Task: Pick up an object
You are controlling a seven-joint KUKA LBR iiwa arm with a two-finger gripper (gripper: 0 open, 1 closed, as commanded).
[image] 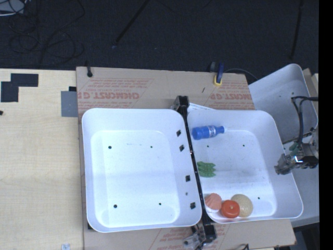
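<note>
Beyond right bin's rim (289, 181) hung gripper (287, 164) (jaws' state unreadable); risked closing on nothing, with blue bottle (207, 132) well apart.

light: even, bright overhead | bins (135, 120) near-overexposed | shadows: soft | focus: slightly soft

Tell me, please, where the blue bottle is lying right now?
The blue bottle lies on its side in the right bin, near its far left corner beside the divider, with the green item below it.
</note>
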